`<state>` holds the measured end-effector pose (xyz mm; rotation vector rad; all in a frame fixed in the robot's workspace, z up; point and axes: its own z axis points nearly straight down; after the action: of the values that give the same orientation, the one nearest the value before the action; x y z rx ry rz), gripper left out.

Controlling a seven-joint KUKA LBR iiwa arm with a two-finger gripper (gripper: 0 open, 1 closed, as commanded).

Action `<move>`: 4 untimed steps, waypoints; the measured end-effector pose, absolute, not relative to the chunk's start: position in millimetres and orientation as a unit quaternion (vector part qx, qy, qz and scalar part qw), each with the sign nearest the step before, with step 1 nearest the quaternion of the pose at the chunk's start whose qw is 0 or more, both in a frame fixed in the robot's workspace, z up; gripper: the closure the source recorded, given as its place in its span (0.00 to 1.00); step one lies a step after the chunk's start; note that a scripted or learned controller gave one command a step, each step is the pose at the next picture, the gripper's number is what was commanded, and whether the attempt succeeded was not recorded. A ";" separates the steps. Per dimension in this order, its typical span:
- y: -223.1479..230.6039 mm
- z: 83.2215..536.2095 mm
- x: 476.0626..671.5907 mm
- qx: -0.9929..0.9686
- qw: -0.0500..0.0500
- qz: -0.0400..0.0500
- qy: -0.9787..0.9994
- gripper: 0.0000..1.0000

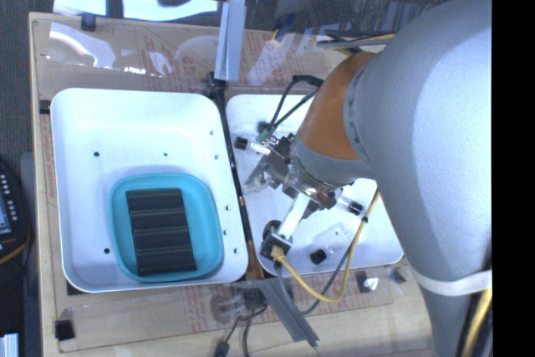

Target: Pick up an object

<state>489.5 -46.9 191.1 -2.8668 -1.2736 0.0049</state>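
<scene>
A light blue dish lies in the left bin, toward its front. A black ribbed block rests inside the dish. My gripper is low in the right bin, close to that bin's left wall. The orange-banded wrist covers it from above, hiding much of the right bin's floor and anything under it. The gripper is well apart from the blue dish, on the other side of the wall between the bins.
A grey metal post stands at the back between the bins. Clear plastic sheeting lies behind the left bin. The bulky grey arm fills the right side. A grey bracket juts out at the bench's front edge.
</scene>
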 end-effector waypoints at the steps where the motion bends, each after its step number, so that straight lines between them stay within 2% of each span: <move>1: 5.3 222.5 485.8 -0.892 0.002 0.002 -0.453 0.00; 2: 2.5 218.0 476.2 -0.926 0.004 0.003 -0.377 0.00; 3: 69.4 190.1 475.0 -0.932 0.003 0.004 -0.362 0.00; 4: 111.7 95.4 511.6 -0.914 0.001 -0.001 -0.405 0.00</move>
<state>511.6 111.7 95.4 -2.8695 -1.2720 -0.0039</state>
